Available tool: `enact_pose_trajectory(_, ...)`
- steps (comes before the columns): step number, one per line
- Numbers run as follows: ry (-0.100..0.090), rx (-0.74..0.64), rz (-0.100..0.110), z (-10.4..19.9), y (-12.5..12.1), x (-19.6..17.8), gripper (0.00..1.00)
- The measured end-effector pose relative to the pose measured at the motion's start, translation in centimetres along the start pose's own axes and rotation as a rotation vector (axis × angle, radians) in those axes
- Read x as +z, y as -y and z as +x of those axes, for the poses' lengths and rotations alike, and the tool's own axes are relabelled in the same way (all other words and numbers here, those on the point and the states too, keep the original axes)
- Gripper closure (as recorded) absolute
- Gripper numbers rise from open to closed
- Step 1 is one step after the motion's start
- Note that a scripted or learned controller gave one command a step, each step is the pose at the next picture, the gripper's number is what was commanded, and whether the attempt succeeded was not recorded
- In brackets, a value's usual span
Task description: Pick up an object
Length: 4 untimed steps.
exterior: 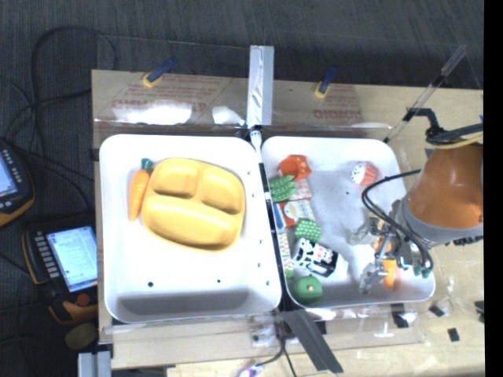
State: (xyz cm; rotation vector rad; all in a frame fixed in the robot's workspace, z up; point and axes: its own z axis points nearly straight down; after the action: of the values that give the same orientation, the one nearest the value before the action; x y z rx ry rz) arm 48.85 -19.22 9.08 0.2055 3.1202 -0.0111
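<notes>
My gripper hangs low over the right side of the right bin, under the orange wrist band. Its two fingers stand spread apart, open, with bare bin floor between them. Several small objects lie along that bin's left side: a red piece, a green piece, a printed box, a green dotted piece, a black-and-white cow-patterned item and a green ball. A small white and red object lies at the back, apart from the gripper.
The left bin holds a large yellow divided tray with an orange carrot beside it. A metal divider stands at the back between the bins. Cables loop around the wrist at the right.
</notes>
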Motion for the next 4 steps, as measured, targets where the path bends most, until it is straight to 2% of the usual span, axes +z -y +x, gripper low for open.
enact_pose_trajectory(1, 0.001, -0.144, -0.004, -8.7, 2.0, 0.2, 0.00)
enact_pose_trajectory(2, 0.001, 0.046, -0.004, -2.0, 2.8, 0.0, 0.00)
enact_pose_trajectory(3, 0.005, 0.054, -0.003, -0.7, 3.0, 0.0, 0.00)
enact_pose_trajectory(4, 0.002, 0.051, -0.002, 0.0, -1.0, 0.0, 0.00)
